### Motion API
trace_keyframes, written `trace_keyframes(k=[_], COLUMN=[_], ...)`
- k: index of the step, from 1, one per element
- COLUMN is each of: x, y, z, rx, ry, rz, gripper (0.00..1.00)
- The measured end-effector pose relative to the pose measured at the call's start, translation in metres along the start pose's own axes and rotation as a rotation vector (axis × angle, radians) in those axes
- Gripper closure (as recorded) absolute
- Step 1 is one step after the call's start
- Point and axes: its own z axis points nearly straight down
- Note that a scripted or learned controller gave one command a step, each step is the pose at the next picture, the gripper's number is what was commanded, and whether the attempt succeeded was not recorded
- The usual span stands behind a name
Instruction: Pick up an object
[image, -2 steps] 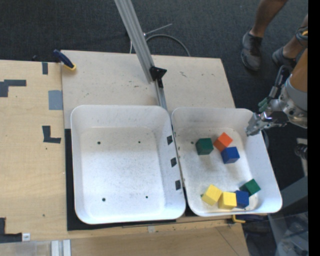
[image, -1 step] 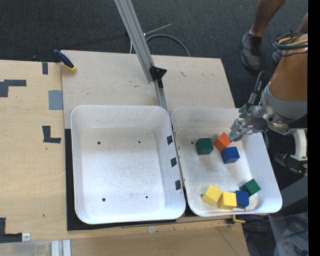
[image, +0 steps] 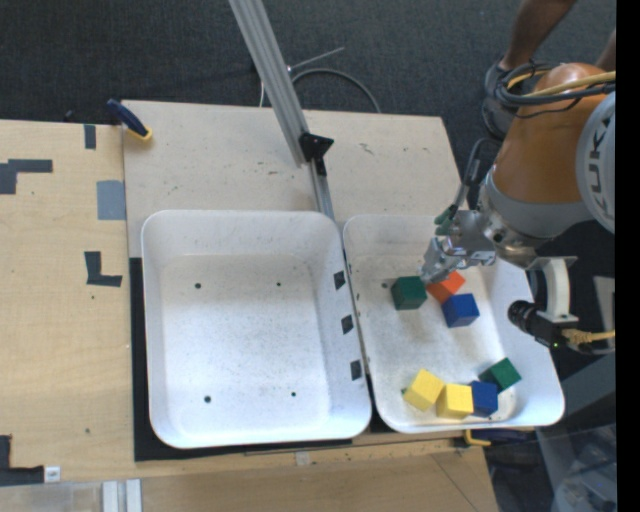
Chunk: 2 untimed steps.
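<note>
**Camera view: gripper lowered over the orange block in the right bin**

Camera view, looking down at a slant on two shallow white bins set side by side. The landmark is the orange block, which lies in the upper middle of the right bin. The gripper of the grey arm stands directly over this block and hides its upper edge; whether the claw is released, clenched or grasping the block cannot be told, since the wrist body covers the tips. A likely reading is that the descent is aimed at this block, because the tool axis meets it and no other piece.

A dark green block sits just beside the orange block on the side toward the left bin, close enough to crowd a closing motion. A blue block lies just below the orange block, touching or nearly touching it. Well apart, toward the near rim, a loose row is gathered: a yellow block, a second yellow block, a second blue block and a green block.

The left bin lies beyond the green neighbour. An aluminium strut crosses the bench above both bins.
</note>
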Motion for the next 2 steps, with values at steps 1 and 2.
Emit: trace_keyframes(k=[1,2], x=[0.05,0.097], y=[-0.009,-0.002], z=[0.02,0.03], rx=[0.003,0.002], ry=[0.0,-0.002], rz=[0.001,0.004], gripper=[1.0,1.0])
